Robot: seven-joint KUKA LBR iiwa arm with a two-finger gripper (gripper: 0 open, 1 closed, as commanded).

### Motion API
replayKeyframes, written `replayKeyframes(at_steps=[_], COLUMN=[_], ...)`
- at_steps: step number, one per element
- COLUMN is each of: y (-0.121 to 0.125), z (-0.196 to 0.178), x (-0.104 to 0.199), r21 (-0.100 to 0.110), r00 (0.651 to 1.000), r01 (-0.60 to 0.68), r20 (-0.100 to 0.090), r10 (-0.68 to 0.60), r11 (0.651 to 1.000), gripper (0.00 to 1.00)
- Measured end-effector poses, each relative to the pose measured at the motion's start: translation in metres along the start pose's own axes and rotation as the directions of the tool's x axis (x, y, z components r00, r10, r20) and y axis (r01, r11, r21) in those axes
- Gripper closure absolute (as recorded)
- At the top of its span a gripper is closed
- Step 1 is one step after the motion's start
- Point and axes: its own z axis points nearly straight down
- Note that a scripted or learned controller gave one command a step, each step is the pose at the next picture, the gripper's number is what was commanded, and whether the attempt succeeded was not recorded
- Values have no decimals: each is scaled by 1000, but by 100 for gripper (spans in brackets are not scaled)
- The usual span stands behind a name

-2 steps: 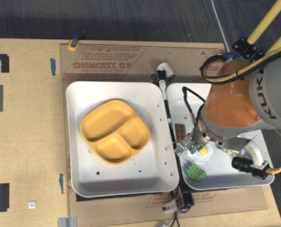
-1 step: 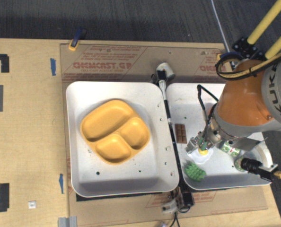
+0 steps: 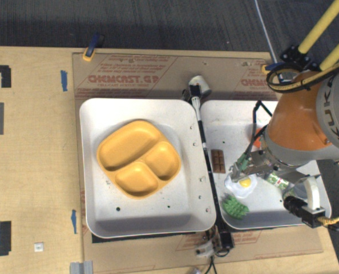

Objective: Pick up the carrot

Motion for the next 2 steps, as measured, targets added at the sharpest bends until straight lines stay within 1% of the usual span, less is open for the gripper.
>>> replayKeyframes(at_steps=[1,2], y=[0,37], z=[0,0], x=[0,-30], r21=[0,-2], r00=[1000,984], r01=[0,177], r20=[0,1], r10=[0,-177], r11=[1000,984], gripper=[0,0])
